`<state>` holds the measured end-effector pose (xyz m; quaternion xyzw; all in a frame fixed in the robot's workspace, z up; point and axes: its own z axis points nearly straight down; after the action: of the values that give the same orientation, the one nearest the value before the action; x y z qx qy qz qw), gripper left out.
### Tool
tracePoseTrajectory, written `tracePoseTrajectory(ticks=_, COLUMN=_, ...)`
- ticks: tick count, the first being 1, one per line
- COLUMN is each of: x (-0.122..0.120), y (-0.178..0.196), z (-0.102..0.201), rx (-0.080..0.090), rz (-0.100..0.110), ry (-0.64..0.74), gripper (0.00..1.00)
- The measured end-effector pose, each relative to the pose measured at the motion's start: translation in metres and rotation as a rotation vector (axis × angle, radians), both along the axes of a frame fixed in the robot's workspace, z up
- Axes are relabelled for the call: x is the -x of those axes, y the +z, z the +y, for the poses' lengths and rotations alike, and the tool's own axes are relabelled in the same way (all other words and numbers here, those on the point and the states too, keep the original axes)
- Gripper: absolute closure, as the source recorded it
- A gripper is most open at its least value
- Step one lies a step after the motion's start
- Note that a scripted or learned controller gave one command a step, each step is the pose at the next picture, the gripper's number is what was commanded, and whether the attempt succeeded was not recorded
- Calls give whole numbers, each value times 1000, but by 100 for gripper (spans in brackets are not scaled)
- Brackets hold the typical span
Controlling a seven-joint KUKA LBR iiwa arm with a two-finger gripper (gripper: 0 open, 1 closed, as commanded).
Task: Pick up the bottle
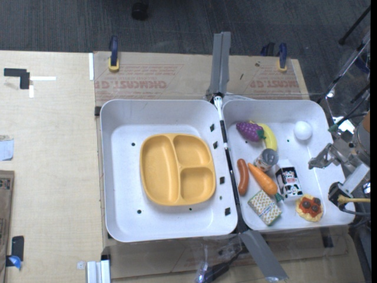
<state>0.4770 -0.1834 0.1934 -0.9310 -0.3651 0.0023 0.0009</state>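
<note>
Right, two white bins side by side at mid-frame. The left bin (112,158) holds a yellow divided plate (177,169), sitting roughly at its centre. The right bin (318,114) holds the clutter. The bottle (288,181) is a small white one with black markings, lying in the lower middle of the right bin. It is just right of the carrot (263,179) and up-left of the small pizza (310,207).

Other items in the right bin:
- purple grapes (250,131) at upper left, touching a banana (269,137)
- a white ball (303,130) at upper right
- a grey round object (269,157) at the carrot's upper end; can't tell what it is
- a red sausage (242,176) along the left wall
- a greenish patterned block (264,207) at lower left

The gripper (323,158) comes in at the right edge of the frame, over the right rim of the right bin. It is apart from the bottle, off to the bottle's upper right, with nothing visibly held. The view is too cluttered there, so I can't tell whether it is open or closed.
</note>
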Motion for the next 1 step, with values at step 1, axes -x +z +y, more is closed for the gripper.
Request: tracePoseTrajectory(ticks=1, x=-5, y=-94, z=72, rx=7, rz=-22, ry=197, gripper=0)
